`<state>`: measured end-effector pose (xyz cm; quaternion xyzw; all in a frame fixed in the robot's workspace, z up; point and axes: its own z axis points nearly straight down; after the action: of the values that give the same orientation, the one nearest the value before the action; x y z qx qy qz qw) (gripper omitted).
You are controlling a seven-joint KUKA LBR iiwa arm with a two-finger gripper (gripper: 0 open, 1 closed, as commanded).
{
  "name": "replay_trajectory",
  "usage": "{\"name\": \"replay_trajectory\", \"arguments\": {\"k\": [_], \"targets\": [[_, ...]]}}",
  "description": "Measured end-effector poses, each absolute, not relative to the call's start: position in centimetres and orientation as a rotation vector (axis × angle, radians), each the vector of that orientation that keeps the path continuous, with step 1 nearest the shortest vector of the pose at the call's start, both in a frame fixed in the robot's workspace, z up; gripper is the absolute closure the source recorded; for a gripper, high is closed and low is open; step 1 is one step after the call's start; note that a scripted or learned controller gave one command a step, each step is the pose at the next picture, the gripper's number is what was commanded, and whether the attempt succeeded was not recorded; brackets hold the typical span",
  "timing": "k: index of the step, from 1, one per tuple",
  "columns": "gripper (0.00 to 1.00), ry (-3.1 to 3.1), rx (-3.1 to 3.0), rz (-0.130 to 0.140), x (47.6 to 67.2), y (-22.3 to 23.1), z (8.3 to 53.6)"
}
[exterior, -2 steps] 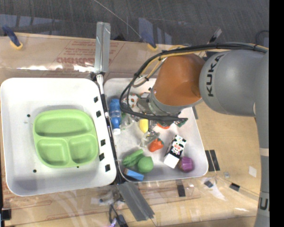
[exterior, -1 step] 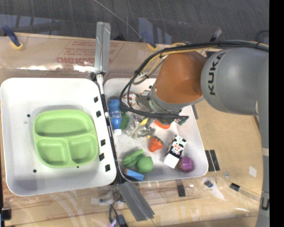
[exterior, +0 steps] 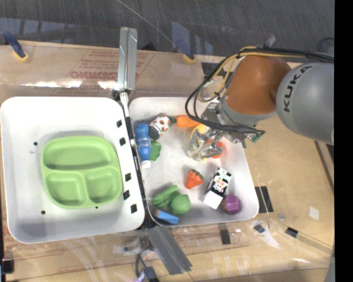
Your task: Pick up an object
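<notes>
My claw [exterior: 205, 145] hangs low in the right-hand shallow white plastic bin [exterior: 247, 175], over its upper middle, and I take that bin as my landmark. I cannot tell whether the claw is wide or narrow, or whether anything sits in it: the metal parts and a patch of red-orange beneath them blur together.

The nearest clear candidate, as I judge it, is the small orange cone-shaped toy with a green top [exterior: 193, 179]. It lies in the middle of that bin, just below the claw and slightly to the left, apart from it. Its long axis runs roughly up and down the bin.

A black-and-white spotted block toy [exterior: 217, 187] lies just right of the cone, near the bin's lower right, close enough to crowd a descent.
</notes>
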<state>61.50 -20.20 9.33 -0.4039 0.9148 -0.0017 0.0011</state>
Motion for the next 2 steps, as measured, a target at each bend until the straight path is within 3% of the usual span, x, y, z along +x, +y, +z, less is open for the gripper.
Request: {"name": "replay_trajectory", "arguments": {"k": [1, 2], "targets": [[0.00, 2.869, -1.272, -0.002, 61.6, -19.9, 9.3], [1.00, 2.863, -1.275, -0.004, 61.7, -19.8, 10.5]]}}
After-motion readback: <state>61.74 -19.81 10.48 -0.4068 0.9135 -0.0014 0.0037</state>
